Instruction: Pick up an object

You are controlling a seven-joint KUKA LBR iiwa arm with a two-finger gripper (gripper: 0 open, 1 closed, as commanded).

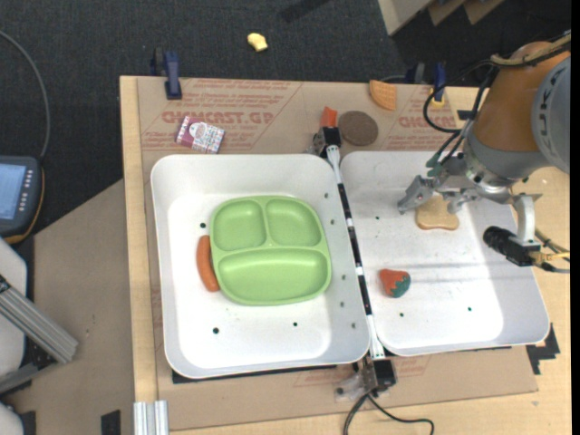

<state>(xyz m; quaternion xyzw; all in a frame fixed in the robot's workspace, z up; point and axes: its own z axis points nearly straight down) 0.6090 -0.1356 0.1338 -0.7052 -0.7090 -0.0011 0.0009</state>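
In the right bin (471, 329), a flat tan toast-shaped piece (438, 217) lies near the back. My gripper (433, 198) hangs right over its far edge with its fingers spread; the piece sits just in front of the fingertips, and nothing is held. A red toy strawberry with a green top (393, 282) rests nearer the front left of the same bin. The left bin (181, 333) holds a green divided plate (270, 248), and an orange sausage-shaped toy (207, 263) lies against the plate's left side.
Behind the bins, on the cardboard, sit a brown disc (359, 128), an orange wedge (383, 95), a small orange piece (329, 116) and a pink packet (199, 134). The arm reaches over the right bin's back right corner.
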